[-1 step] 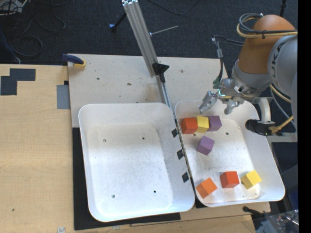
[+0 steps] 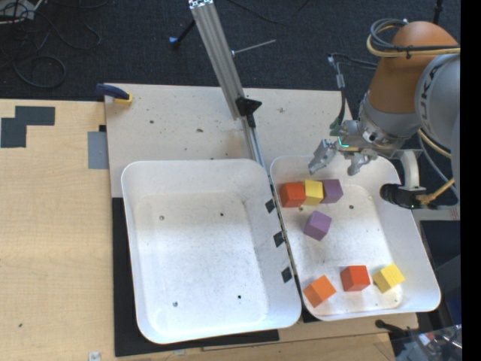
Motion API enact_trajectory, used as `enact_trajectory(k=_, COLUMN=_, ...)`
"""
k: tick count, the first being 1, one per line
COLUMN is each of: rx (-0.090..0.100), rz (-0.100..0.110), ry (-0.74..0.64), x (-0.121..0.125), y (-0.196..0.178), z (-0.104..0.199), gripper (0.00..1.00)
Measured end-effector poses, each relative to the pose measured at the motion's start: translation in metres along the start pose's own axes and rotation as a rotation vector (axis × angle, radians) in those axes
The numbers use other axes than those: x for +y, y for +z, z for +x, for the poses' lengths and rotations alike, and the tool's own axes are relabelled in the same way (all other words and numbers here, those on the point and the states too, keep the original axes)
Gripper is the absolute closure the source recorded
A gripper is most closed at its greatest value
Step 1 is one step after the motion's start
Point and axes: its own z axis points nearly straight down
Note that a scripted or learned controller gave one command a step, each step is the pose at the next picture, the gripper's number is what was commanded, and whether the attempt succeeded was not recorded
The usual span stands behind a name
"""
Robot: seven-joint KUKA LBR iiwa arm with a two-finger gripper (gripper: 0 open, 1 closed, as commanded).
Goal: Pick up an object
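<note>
The right bin (image 2: 409,235) holds several small cubes. An orange-red cube (image 2: 292,194), a yellow cube (image 2: 313,191) and a purple cube (image 2: 331,190) stand in a row near its far edge. Another purple cube (image 2: 317,225) lies just in front of them. Near the front edge sit an orange cube (image 2: 321,289), a red cube (image 2: 355,278) and a yellow cube (image 2: 388,277). My gripper (image 2: 338,159) hangs open over the bin's far rim, just above and behind the row of three, with nothing between its fingers.
The left bin (image 2: 139,201) lies beside the right one, with black clips (image 2: 276,238) along the shared wall. A slanted aluminium post (image 2: 222,59) rises behind the bins. A blue and yellow clamp (image 2: 113,92) sits at the bench's far left corner.
</note>
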Motion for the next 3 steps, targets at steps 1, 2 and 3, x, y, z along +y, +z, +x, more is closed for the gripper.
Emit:
enact_trajectory(k=1, rx=0.001, rz=0.006, ry=-0.002, x=0.007, y=0.06, z=0.005, gripper=0.0)
enact_trajectory(k=2, rx=-0.003, rz=-0.016, ry=0.001, x=0.011, y=0.075, z=0.003, gripper=0.0)
enact_trajectory(k=3, rx=-0.003, rz=-0.013, ry=0.001, x=0.01, y=0.068, z=0.002, gripper=1.0)
